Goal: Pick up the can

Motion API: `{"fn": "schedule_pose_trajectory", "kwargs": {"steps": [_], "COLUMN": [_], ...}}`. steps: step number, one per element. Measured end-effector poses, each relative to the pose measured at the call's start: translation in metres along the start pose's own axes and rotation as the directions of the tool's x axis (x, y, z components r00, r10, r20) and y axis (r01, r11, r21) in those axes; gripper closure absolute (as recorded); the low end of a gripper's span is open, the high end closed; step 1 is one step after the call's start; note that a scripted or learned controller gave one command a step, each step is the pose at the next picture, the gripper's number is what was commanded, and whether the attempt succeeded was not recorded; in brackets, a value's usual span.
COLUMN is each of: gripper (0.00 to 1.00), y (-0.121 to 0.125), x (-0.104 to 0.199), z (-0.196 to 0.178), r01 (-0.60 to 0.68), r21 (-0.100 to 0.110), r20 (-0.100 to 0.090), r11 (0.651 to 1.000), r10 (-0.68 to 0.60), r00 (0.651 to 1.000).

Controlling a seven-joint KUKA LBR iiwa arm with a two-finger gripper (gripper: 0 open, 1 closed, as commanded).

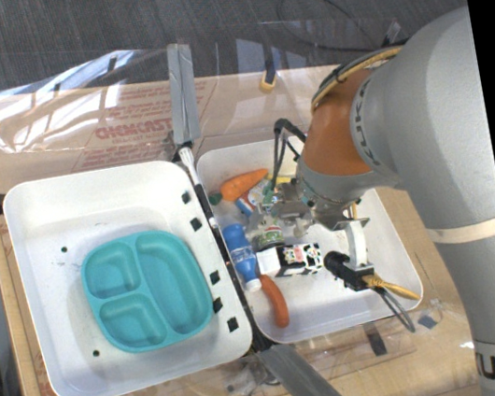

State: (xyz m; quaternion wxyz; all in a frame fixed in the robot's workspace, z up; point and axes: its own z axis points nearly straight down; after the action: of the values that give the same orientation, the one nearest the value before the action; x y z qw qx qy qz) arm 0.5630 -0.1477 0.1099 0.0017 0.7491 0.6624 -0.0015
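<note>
**Can lies in the clutter of the right bin, gripper over it**

The can [240, 256] — a blue-and-white cylinder — lies on its side in the right bin [400, 255], hard against the bin's left wall. Its long axis runs near to far, the white end nearer. A carrot [244, 183] sits beyond its far end and a red-orange sausage-shaped piece [275, 302] just beside its near end.

By my reading it is light, stiff and smooth-walled, so it would roll or slip under a careless pinch. The sound hold is across the middle of its round body, fingers closing left–right, though the wall leaves little room on that side.

The gripper [281, 218] hangs to the can's right among small packets; whether it is parted or closed I cannot tell. The left bin [35, 230] holds a teal tray [145, 291].
</note>
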Motion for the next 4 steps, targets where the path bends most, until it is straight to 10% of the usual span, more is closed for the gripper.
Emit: {"fn": "schedule_pose_trajectory", "kwargs": {"steps": [1,2,3,4], "gripper": [0.0,0.0,0.0,0.0], "y": [0.057,0.004,0.066,0.019], "x": [0.004,0.001,0.001,0.005], "z": [0.015,0.011,0.015,0.009], "r01": [-0.065,-0.032,0.002,0.005], "r21": [-0.004,-0.016,-0.004,-0.02], "r20": [0.003,0.011,0.001,0.016], "r11": [0.998,0.999,1.0,1.0], "r10": [0.065,0.032,-0.002,-0.005], "r00": [0.998,0.999,1.0,1.0]}}
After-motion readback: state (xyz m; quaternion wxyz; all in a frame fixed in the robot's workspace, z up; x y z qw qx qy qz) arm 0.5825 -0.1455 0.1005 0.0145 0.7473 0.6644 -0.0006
